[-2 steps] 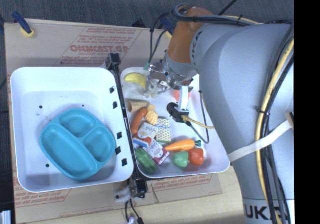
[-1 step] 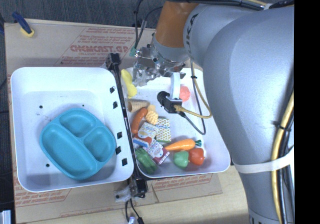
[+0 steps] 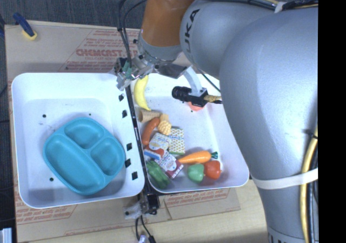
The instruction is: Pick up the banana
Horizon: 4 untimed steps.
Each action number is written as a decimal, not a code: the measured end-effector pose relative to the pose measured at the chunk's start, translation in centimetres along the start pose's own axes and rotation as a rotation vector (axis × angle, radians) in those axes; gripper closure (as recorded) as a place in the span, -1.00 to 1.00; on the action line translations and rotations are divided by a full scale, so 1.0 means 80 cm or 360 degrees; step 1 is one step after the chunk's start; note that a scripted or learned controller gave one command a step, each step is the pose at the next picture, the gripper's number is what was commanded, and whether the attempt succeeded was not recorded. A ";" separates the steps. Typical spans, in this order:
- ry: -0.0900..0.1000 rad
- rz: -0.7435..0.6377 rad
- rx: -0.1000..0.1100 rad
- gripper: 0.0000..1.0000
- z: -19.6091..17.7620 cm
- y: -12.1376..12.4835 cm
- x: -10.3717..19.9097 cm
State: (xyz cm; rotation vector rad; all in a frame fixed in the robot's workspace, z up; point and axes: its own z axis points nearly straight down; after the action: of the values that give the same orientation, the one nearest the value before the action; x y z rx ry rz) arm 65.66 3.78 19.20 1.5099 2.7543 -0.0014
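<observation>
We see the banana [image 3: 141,93] hanging upright under the gripper [image 3: 131,76], above the right bin's [image 3: 230,144] far-left corner — apparently pinched at its top, though we cannot tell for sure.

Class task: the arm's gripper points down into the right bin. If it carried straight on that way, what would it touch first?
Most likely the banana, which lies directly under the gripper near the right bin's top-left corner. Depth is unclear from this view; they may already be touching.
</observation>
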 end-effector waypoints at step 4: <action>0.0003 -0.1087 0.0002 1.00 0.000 -0.021 0.088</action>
State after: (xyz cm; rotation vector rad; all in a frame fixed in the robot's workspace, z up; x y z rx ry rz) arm 60.43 8.81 19.19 0.5010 3.1034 -0.0020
